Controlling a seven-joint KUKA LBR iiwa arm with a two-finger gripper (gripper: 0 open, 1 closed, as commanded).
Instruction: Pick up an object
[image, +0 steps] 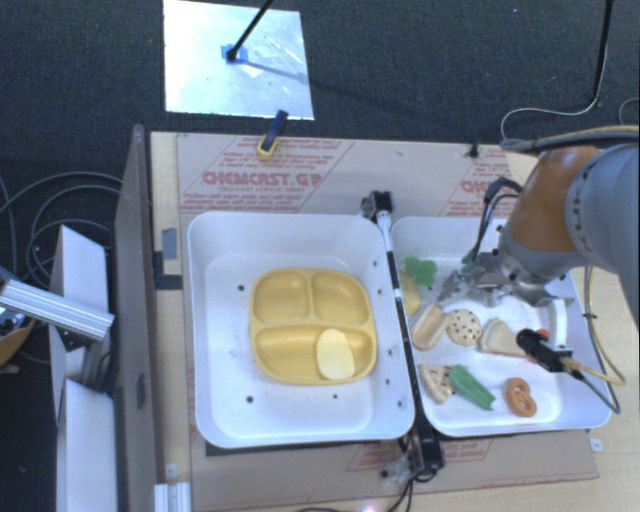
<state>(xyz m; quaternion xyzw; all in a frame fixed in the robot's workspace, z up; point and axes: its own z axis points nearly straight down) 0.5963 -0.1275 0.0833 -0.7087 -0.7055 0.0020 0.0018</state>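
My gripper (472, 283) hangs low over the back middle of the right bin (590, 405), and the grey arm with its orange band (545, 200) comes in from the right. Just in front of it lie a round cookie (463, 327), a tan bread slice (428, 325) and a pale wedge (500, 338). To its left sits a green leafy piece (420, 270). Nearer the front lie a green pickle (470, 387), a pretzel (519, 397) and a small cracker-like slice (435, 380). I see nothing held in the gripper.
In the left bin (215, 300) stands a yellow divided plate (290, 300) with a pale yellow oval piece (335, 354) in its front compartment. A ridge (398, 320) separates the two bins. A yellow piece (410, 298) lies against the right bin's left wall.
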